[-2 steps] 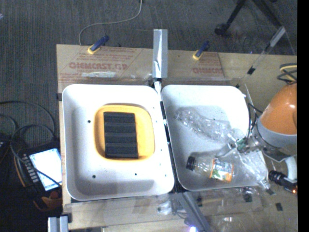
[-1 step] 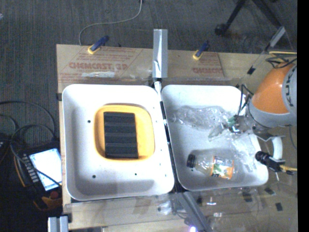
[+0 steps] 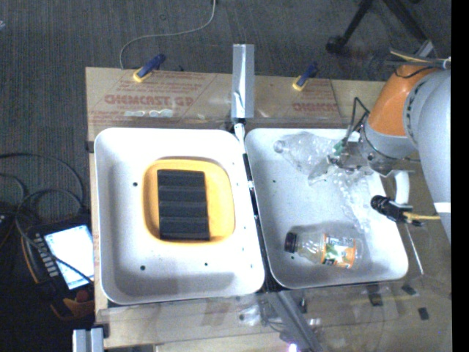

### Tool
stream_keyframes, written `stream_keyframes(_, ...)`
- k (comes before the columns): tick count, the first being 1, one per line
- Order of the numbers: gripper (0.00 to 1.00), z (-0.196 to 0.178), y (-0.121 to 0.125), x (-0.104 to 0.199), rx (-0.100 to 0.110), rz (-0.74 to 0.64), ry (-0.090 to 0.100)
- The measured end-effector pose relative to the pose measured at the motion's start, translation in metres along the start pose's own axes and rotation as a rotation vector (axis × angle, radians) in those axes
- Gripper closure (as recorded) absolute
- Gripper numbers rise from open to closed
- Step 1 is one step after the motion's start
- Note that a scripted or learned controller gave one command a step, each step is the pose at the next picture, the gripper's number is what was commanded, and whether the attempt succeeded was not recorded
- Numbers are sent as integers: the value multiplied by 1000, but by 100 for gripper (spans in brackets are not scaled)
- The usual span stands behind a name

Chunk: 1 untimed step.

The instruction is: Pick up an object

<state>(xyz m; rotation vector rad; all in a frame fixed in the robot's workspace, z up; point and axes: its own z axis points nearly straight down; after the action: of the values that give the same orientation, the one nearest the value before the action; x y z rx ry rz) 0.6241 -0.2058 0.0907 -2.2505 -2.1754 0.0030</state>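
Jaws [image 3: 343, 152], hard to tell if apart or together, sit on crinkled clear plastic wrap [image 3: 311, 152]. Thin film might slip; the orange-labelled clear plastic bottle [image 3: 324, 248] lies well apart.

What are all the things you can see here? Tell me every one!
White bins: two, white, side by side on the bench.
Yellow tray with black pad: one, yellow and black, middle of the left bin.
Bottle: one, clear with an orange label and dark cap, lying on its side near the front of the right bin.
Crumpled plastic: one, clear, back of the right bin.
Clamps: two, blue and yellow, back edge of the bench.
Tablet: one, lit screen, on the floor at left.
Arm: one, grey with an orange band, over the right bin's back right.
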Motion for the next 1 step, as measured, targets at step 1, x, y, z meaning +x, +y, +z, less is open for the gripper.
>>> stream_keyframes(1,0,-89,-52,-15,-8,-132,-12)
